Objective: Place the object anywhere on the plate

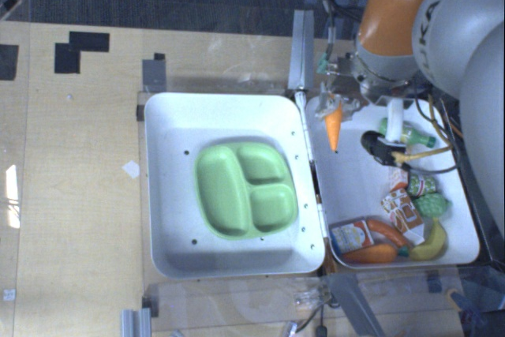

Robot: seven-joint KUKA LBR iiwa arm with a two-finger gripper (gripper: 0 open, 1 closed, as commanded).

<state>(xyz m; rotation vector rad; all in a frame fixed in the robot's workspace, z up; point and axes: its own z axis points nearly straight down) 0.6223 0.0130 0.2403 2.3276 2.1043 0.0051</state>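
Camera view: the right bin [467,247] holds a clutter along its near edge, with a banana [430,242], a carton [351,235] and a green-capped bottle [406,132] farther back. The green divided plate [246,188] lies in the left bin [170,193]. An orange carrot [333,126], tapered and pointing down, hangs pinched in the jaws of the gripper [334,102] over the right bin's far-left corner, beside the wall between the bins.
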